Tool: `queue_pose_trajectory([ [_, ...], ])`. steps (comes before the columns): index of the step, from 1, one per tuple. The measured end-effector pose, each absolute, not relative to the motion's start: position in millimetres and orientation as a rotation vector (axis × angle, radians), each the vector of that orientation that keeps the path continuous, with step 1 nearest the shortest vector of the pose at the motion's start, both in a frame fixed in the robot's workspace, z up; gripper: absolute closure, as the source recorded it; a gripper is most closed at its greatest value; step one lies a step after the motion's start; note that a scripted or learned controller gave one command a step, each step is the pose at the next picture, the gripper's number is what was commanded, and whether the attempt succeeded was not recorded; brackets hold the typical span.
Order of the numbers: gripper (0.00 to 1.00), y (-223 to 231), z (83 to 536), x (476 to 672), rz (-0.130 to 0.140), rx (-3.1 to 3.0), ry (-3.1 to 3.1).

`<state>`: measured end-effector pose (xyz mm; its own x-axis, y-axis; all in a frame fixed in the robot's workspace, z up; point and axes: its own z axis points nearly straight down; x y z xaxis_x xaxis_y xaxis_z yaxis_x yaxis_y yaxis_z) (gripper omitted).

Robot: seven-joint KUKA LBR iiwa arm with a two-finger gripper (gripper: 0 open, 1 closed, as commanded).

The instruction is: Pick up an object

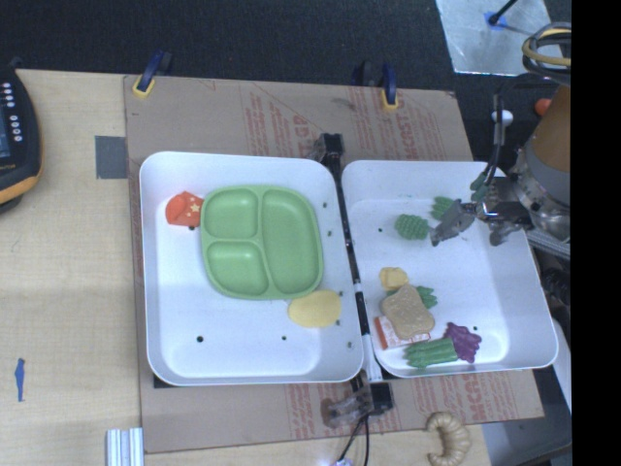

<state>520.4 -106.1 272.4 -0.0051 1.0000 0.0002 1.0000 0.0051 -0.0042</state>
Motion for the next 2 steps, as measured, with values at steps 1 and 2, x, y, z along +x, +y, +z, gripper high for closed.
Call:
queue_pose_trajectory([
  [1, 0.0, -99.1, 84.0, 509.7, 0.011, -2.208, -2.222],
  [2, 0.0, -106.6, 92.3, 555.3, 0.0, -2.216, -2.229],
])
